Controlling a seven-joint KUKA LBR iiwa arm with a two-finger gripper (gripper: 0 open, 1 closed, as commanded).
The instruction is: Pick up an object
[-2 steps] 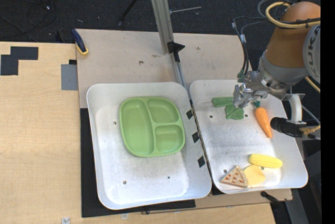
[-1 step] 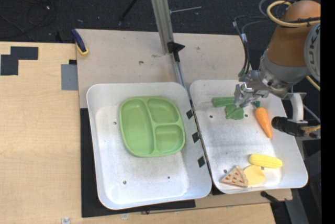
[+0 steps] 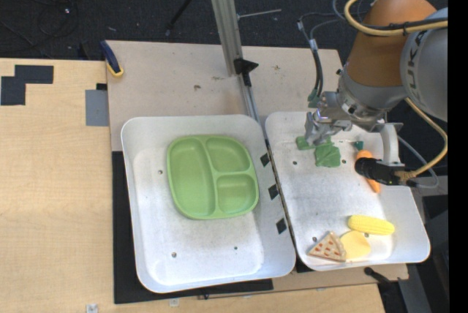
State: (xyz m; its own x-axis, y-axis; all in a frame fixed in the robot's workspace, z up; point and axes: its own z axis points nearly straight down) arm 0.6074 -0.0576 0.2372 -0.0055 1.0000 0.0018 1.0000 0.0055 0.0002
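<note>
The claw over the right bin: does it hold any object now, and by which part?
It cannot be told. The claw is low over the green item in the right bin, but no object is clearly seen inside it.

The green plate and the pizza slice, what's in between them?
In the camera view, between the green plate and the pizza slice lie bare white bin floor and the two bins' touching rims.

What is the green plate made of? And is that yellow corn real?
The green plate looks like smooth moulded plastic: one even colour, rounded compartments, a soft sheen. The yellow corn looks like toy plastic too, glossy and uniformly bright, though the view is too small to be sure.
</note>
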